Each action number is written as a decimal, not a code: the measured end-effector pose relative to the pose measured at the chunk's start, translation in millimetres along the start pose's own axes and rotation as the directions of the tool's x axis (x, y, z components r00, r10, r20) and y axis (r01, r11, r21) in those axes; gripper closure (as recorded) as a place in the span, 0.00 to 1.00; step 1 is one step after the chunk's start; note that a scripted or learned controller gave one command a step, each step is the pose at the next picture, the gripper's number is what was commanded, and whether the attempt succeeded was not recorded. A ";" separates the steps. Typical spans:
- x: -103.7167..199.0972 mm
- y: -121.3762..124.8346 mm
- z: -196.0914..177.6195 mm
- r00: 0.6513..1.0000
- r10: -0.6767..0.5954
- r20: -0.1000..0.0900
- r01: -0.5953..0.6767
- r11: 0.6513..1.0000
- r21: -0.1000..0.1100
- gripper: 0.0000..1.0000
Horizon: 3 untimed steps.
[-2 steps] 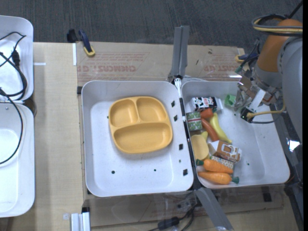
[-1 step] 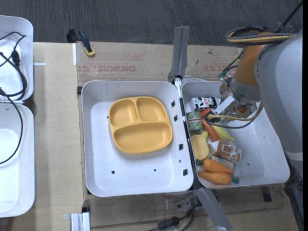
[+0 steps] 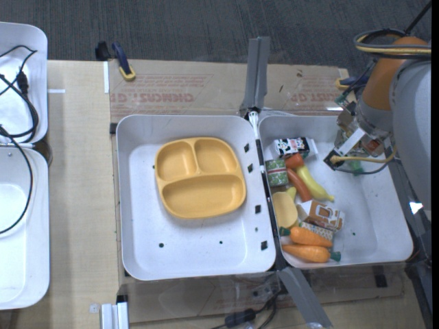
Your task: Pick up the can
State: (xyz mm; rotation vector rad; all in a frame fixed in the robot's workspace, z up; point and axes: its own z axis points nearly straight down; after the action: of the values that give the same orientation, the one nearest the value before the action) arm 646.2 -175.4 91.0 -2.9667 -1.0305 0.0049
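Note:
The can [image 3: 276,173] is small with a green label. It lies in the right bin [image 3: 370,232] against the left wall, just below a black-and-white milk carton [image 3: 291,146]. My gripper [image 3: 361,142] hangs over the upper right part of that bin, well to the right of the can and apart from it. The wrist above the gripper hides how it stands.
Beside the can lie a carrot [image 3: 296,178] and a banana [image 3: 314,184], with a cracker box [image 3: 322,216] and two more carrots [image 3: 307,244] nearer the front. A yellow divided plate [image 3: 200,177] sits in the left bin [image 3: 137,238]. A metal divider post [image 3: 257,74] stands between the bins.

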 end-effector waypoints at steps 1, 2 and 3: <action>-0.1 -0.2 -8.8 1.000 -0.003 0.003 0.003 1.000 0.001 1.00; 0.6 -0.7 -8.9 1.000 -0.004 0.002 0.004 1.000 0.002 0.00; 8.9 -76.6 -213.4 0.991 -0.136 0.001 0.136 0.991 -0.001 0.00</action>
State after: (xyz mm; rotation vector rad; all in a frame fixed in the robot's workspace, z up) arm 606.4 -109.8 304.5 -2.8903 -1.2307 0.0051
